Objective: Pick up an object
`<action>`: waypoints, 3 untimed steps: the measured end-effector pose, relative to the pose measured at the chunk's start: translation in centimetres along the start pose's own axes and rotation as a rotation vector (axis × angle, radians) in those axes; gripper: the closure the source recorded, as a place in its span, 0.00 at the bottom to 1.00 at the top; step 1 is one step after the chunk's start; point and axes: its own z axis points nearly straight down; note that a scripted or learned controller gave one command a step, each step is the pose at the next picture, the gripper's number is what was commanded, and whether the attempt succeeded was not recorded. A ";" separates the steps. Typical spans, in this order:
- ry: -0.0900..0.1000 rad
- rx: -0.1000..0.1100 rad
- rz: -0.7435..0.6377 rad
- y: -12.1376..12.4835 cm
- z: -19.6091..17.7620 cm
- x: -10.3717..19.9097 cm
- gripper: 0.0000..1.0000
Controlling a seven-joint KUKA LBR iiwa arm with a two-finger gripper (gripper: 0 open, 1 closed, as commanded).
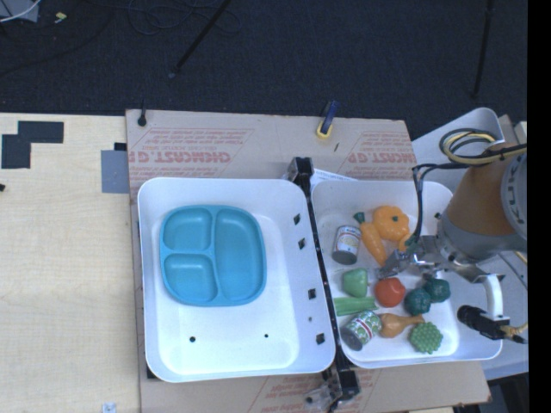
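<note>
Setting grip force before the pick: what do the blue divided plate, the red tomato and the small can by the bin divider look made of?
Blue divided plate: likely moulded plastic, uniform colour, soft sheen, rounded compartment ridges.
Red tomato: probably toy plastic, smooth, evenly coloured, slightly glossy.
Small can: looks like metal with a paper or printed label, greyish rim; too small to be sure.

Grey arm (pixel 504 231), orange band (black cables looped above).

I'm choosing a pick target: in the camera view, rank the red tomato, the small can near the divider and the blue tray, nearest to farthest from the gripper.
From the gripper:
1. Red tomato, just below-left.
2. Small can, near the divider.
3. Blue tray, in the left bin.
</note>
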 end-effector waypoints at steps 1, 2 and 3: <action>0.001 0.000 0.003 0.0 -1.2 -0.1 1.00; -0.001 -0.005 0.007 -1.1 -6.6 -0.3 1.00; -0.002 -0.007 0.000 -0.9 -10.8 -0.3 1.00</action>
